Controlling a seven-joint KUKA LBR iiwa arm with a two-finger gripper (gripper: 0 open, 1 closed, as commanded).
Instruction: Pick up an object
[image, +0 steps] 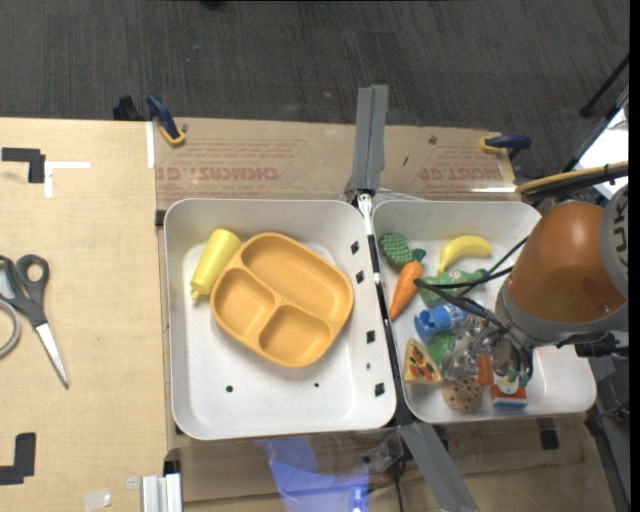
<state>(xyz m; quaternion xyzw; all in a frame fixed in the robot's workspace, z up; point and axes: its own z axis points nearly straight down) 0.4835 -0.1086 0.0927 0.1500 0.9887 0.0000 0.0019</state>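
The right bin holds several toys. An orange carrot lies by its left wall, with a green knitted piece behind it and a yellow banana at the back. A blue cup, a pizza slice and a brown cookie lie toward the front. My gripper reaches down among them from the right, just right of the blue cup and above the cookie. A small red, white and blue item sits beside it. The orange wrist band hides part of the bin.
The left bin holds a yellow divided plate and a yellow bottle at its back left. Scissors lie on the wooden bench at far left. Cardboard with blue clamps runs behind the bins.
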